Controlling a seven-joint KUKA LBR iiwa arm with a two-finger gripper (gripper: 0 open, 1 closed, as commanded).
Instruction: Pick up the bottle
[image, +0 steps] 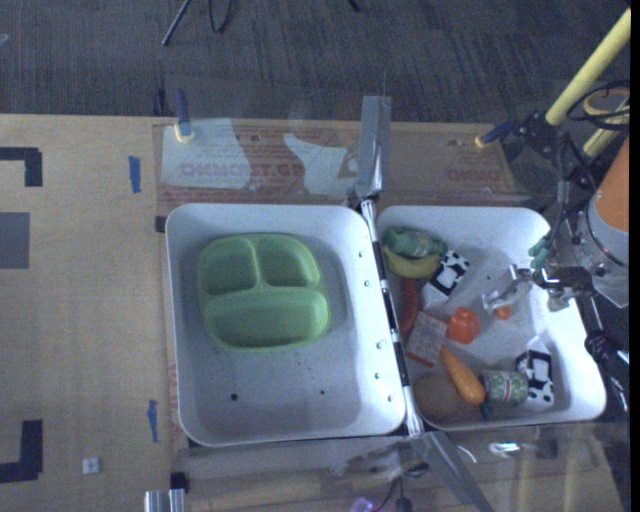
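Observation:
A small greenish bottle (505, 387) lies on its side near the front right corner of the right bin (520, 225). It rests between a carrot (462, 376) and a black-and-white patterned toy (538, 371). My gripper (500, 295) hangs low over the middle right of that bin, well behind the bottle and apart from it. A small orange-red piece (503, 312) lies just beneath it. The arm enters from the right edge.
The right bin also holds a banana (412, 264) with a green item, a second black-and-white toy (450, 271), a red pepper (408, 305), an orange tomato (463, 325), a card (428, 338) and a brown potato (437, 398). A green divided plate (262, 290) sits in the left bin (300, 400).

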